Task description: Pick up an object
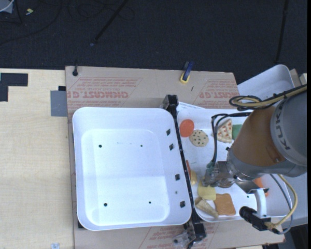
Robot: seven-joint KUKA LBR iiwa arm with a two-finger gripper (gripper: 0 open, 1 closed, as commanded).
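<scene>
The right bin (197, 113) holds small toy foods: an orange-red disc (186, 127), a speckled cookie (199, 138), a pizza slice (225, 131), a yellow block (207, 193), a brown toast piece (225, 205) and a pale wedge (206, 207). My gripper (213, 176) reaches down in the middle of this bin, just above the yellow block. The wrist and cables cover the fingertips, and no object shows between them. The grey and orange arm (264, 139) hides much of the bin's right side.
The left bin (124, 167) is a shallow white tray with small dark dots on its floor. A black divider (177, 160) with clips separates the bins. Both sit on a cardboard sheet (135, 90). A blue-yellow clamp (185, 72) is at the back edge.
</scene>
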